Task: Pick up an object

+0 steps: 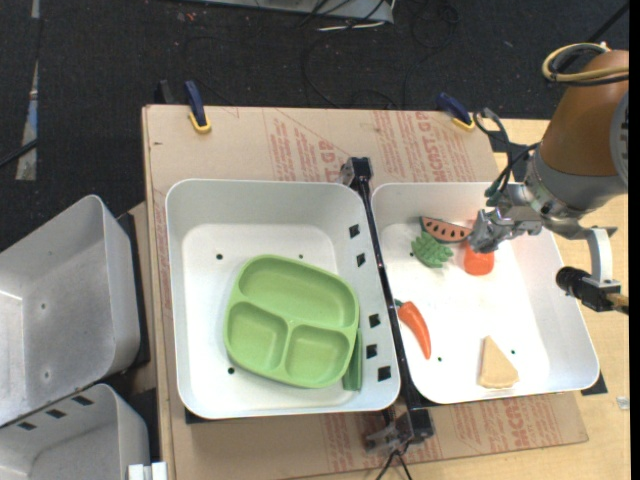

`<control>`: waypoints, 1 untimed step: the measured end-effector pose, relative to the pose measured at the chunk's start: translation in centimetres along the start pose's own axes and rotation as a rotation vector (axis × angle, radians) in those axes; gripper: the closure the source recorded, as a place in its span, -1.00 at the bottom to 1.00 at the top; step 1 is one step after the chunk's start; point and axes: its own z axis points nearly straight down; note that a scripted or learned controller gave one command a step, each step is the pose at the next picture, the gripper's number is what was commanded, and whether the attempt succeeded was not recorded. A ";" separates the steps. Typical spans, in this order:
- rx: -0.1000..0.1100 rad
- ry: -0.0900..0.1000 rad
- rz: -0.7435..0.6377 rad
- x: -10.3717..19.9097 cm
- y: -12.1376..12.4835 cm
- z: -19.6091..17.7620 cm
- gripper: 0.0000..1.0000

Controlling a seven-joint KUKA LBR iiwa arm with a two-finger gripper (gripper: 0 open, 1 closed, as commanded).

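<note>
Camera view: slanted look down on a brown tabletop [260,133] bearing two shallow white bins side by side.
Left bin [190,218]: holds a green divided plate [292,320] with three compartments, lying flat toward the bin's near right part.
Right bin [560,318]: holds five small things, spread out.
Watermelon slice [445,230]: red with a green rind, toward the far wall of the right bin, just beside the green leafy piece.
Green leafy piece [432,252]: lies just in front of the watermelon slice, near the bin's left side.
Orange-red round piece [479,260]: sits right of the leafy piece, directly under the gripper's tip.
Red chili pepper [416,326]: lies along the left side of the right bin, slanting toward the near edge.
Tan wedge [496,364]: pale triangular piece near the front edge of the right bin, well apart from the others.
Arm [585,118]: grey and orange, reaching in from the right over the far right part of the right bin.
Gripper [487,233]: low above the orange-red round piece, touching or nearly touching its top.
Fingers: cannot tell whether they are spread or pressed together, nor whether they pinch the piece.
Clamps [198,113]: blue and yellow, on the far edge of the tabletop.
</note>
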 end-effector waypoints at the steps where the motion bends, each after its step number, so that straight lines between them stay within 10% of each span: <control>1: -0.002 -0.001 -0.001 4.6 1.5 -1.2 1.00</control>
